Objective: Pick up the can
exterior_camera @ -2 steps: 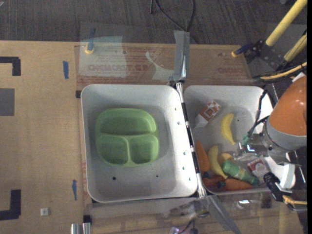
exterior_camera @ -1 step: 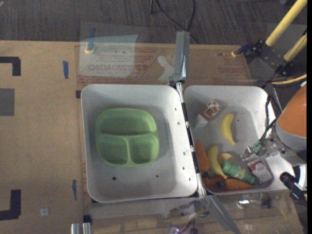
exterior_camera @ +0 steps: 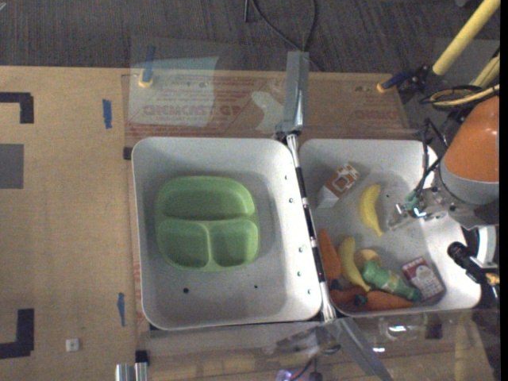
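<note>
A small red and white can (exterior_camera: pixel 423 279) lies in the right bin (exterior_camera: pixel 397 153), near its front right corner. It rests beside a green bottle (exterior_camera: pixel 389 280). My gripper (exterior_camera: pixel 411 207) hangs over the right middle of that bin, below the arm's orange band (exterior_camera: pixel 478 143). It is well behind the can and just right of a yellow banana (exterior_camera: pixel 371 207). Nothing shows in the gripper.
The right bin also holds a brown and white carton (exterior_camera: pixel 341 179), a second banana (exterior_camera: pixel 350 262), and orange carrots (exterior_camera: pixel 328 251) along its left and front sides. A green divided plate (exterior_camera: pixel 208 222) lies in the left bin (exterior_camera: pixel 151 173). Cables and a yellow pole (exterior_camera: pixel 468 26) lie behind the arm.
</note>
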